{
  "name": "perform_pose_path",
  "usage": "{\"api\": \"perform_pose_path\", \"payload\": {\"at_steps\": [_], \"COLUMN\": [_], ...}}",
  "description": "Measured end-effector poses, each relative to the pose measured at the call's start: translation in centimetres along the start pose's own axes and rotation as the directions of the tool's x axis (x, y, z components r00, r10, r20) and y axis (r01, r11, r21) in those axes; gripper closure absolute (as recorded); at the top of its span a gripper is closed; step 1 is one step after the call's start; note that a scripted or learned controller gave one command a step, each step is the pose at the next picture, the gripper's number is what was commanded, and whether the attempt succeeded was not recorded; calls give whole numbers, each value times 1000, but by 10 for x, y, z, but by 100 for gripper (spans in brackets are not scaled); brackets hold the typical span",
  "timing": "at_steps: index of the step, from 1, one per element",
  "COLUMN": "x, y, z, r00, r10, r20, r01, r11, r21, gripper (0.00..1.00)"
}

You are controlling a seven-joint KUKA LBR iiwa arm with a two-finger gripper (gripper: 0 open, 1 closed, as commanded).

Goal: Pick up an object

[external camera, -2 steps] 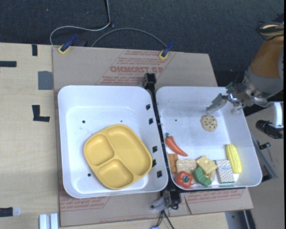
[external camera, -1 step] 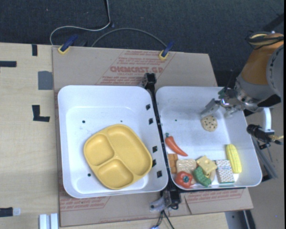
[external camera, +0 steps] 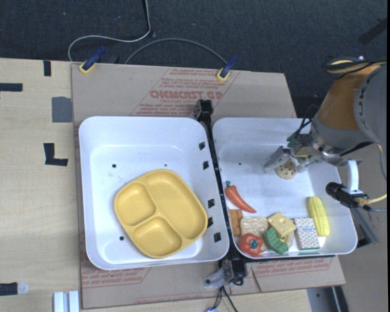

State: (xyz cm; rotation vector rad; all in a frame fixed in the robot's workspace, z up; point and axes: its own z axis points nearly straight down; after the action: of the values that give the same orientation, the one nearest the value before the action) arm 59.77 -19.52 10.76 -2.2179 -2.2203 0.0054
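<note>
Hovering low in right bin (external camera: 247,132): gripper (external camera: 287,163), arm entering from right. Round speckled cookie (external camera: 286,170) directly at fingertips, upper middle of bin, apart from other items. Fingers look splayed around cookie's top edge; whether they pinch it, cannot tell. Cookie round, no long axis, so approach angle matters little. Other candidates lie toward near wall: carrot (external camera: 238,199), corn (external camera: 318,214), tomato (external camera: 250,244). Left bin (external camera: 104,142) bears yellow tray (external camera: 159,212). Judgement: cookie is target, straight descent suffices
</note>
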Motion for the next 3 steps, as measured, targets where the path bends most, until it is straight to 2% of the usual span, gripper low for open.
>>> {"api": "perform_pose_path", "payload": {"at_steps": [1,2,3], "x": [-30,-28,-6], "y": [37,1,5], "z": [-84,-28,23], "r00": [1000,1000,1000], "r10": [-1,2,0], "r20": [5,-1,3], "r01": [1,-2,0], "r11": [1000,1000,1000], "r21": [-15,3,-6], "gripper": [0,0,0]}}
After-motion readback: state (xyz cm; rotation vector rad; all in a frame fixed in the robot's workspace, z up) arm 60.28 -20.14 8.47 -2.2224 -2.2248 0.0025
